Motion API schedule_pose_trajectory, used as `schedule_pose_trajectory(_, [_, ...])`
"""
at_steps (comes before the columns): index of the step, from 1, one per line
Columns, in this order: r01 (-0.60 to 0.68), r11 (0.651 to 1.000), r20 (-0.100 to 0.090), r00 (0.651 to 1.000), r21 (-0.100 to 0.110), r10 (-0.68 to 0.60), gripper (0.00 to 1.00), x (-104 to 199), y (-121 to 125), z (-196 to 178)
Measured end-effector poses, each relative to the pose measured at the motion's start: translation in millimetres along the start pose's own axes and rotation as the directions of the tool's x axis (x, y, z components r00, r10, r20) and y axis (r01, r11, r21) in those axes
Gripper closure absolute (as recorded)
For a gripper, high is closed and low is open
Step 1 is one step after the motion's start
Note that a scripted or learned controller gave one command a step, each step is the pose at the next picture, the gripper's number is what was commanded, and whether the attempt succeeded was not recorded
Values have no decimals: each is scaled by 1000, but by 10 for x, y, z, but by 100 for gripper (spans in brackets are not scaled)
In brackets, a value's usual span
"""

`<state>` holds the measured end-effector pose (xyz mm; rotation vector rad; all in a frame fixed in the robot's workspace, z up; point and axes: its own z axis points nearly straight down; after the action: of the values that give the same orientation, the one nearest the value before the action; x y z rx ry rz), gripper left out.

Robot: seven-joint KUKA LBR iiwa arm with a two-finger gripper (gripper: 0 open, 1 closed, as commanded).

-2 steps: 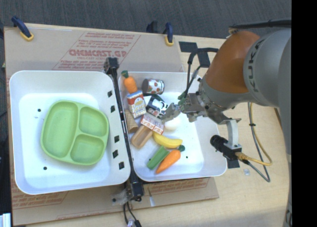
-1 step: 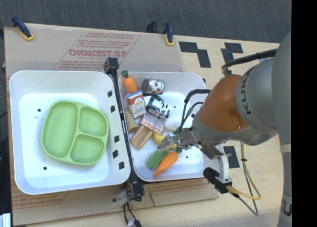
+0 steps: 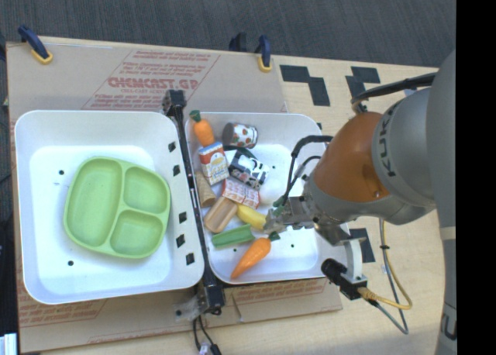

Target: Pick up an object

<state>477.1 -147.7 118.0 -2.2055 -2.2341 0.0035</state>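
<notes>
The jaws (image 3: pixel 277 220) sit low in the right bin (image 3: pixel 304 130); I cannot tell their opening. Crowded against the banana (image 3: pixel 251 215) and carrot (image 3: pixel 252 256), they may nudge things aside and grip nothing.

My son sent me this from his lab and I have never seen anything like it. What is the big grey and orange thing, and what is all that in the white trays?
The grey and orange thing is a robot arm, seen from a camera above the bench. It reaches in from the right and ends in a small gripper, low over the right bin. That bin holds toy food: two carrots, a yellow piece, a green stick and small cartons. The left bin holds a green divided plate. Whether the gripper has grasped anything is too hidden to tell.
</notes>
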Motion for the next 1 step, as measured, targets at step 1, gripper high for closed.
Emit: schedule_pose_trajectory(1, [7,1000,2,1000,-1,-7,100,0,12,-102])
